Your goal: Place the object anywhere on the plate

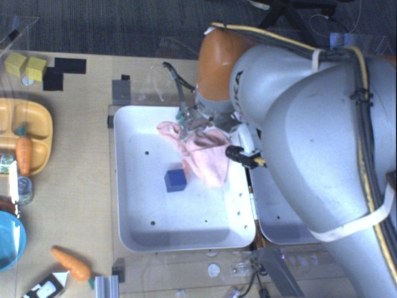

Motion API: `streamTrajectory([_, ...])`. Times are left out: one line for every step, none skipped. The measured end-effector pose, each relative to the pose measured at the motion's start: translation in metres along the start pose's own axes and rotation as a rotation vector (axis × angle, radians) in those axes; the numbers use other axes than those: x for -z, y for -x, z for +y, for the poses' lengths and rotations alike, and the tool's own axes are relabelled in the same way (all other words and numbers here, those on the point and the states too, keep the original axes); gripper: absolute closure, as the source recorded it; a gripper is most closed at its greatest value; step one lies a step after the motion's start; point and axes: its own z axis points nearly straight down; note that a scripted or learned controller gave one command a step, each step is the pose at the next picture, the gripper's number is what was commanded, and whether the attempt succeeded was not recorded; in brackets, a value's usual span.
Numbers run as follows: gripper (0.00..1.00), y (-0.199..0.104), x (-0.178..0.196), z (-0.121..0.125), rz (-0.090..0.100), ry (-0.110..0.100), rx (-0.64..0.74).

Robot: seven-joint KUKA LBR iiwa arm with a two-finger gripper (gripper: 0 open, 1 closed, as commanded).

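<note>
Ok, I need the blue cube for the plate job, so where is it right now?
The blue cube sits in the left white bin, near its middle, just lower-left of the pink cloth.

You see the gripper (189, 120) pressed low into the pink cloth (201, 154), and whether its fingers grip the fabric is too small to tell. The arm (310, 135) covers most of the right bin (279, 228). At the left edge, the blue plate (9, 241) and the yellow tray (28, 132) are cut off. The bottom edge crops a small black-and-white item (43, 287).
</note>
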Motion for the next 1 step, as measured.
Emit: streamTrajectory([1.0, -0.0927, 0.0009, 0.0089, -0.002, 0.01, 0.18])
